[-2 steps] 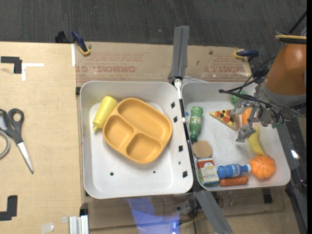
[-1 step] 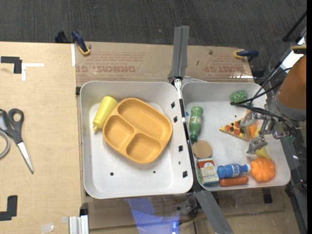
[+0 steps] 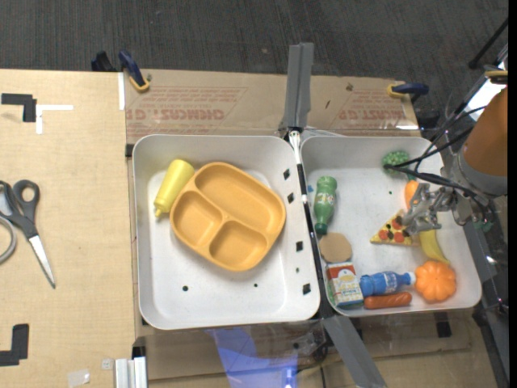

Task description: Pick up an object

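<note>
My gripper (image 3: 422,208), its grip state indiscernible, hangs over the right bin (image 3: 363,164) between the pizza slice (image 3: 392,231) and the banana (image 3: 434,247).

A yellow-orange divided plate (image 3: 227,225) and a yellow bottle (image 3: 172,186) are seen in one white bin (image 3: 149,297); a green bottle (image 3: 324,203), an orange pumpkin (image 3: 436,280) and a blue bottle (image 3: 386,282) in the other.

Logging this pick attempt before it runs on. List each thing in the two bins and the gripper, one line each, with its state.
gripper: low in the right bin, above the pizza slice; finger state unclear.
pizza slice: flat.
banana: lying beside the pumpkin.
pumpkin: upright.
green bottle: lying down.
blue bottle: lying down.
divided tray: flat in the left bin.
yellow bottle: lying against the tray.
</note>
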`<control>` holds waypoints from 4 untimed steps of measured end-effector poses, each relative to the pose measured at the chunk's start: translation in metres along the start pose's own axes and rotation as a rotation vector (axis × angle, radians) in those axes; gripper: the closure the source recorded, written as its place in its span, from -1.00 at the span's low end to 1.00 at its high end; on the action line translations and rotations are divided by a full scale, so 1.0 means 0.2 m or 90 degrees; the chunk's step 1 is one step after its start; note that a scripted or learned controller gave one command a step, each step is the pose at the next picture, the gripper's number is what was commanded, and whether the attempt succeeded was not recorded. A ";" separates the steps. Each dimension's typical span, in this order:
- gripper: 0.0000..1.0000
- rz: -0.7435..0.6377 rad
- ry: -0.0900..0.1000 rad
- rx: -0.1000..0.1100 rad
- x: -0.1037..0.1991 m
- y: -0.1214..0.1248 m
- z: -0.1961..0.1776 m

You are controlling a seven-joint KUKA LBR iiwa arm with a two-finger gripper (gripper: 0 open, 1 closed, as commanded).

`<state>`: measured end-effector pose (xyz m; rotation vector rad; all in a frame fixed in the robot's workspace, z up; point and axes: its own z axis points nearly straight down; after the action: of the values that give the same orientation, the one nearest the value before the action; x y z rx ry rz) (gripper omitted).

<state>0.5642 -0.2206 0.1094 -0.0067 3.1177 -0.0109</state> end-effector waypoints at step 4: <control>-1.00 0.352 0.002 0.000 0.21 0.04 0.04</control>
<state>0.5231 -0.2131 0.1005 0.8450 3.0027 -0.0004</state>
